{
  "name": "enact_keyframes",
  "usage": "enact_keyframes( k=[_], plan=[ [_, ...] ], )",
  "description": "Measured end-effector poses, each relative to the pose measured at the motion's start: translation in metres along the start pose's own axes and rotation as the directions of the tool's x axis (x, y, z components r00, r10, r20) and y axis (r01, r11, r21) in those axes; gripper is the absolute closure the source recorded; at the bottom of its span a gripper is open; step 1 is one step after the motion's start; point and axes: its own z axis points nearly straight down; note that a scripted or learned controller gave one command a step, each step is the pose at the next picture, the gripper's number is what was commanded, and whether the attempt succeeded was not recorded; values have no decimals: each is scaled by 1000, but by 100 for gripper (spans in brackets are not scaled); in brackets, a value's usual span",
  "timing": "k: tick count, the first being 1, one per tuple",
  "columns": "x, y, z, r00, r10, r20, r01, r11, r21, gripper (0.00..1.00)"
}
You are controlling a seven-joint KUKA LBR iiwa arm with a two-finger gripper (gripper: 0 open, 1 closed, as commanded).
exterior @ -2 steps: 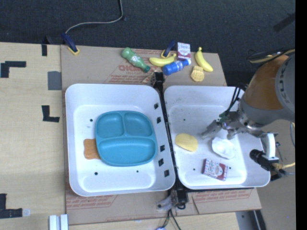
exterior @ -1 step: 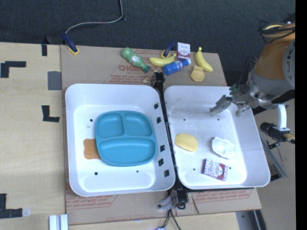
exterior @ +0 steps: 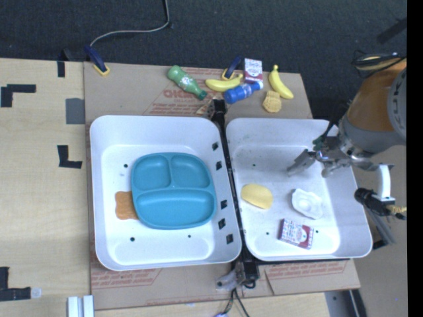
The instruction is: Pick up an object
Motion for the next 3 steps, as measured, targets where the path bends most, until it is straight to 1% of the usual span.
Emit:
enact_keyframes(
  k=[1,2,3],
  plan=[
    [18,2,51,1000,0,-1,0,1000,1,0],
    [84,88,29,1000,-3,-1,3,1000,-3,0],
    [118,40,-27,1000,-2,-1,2,1000,-2,0]
  ],
)
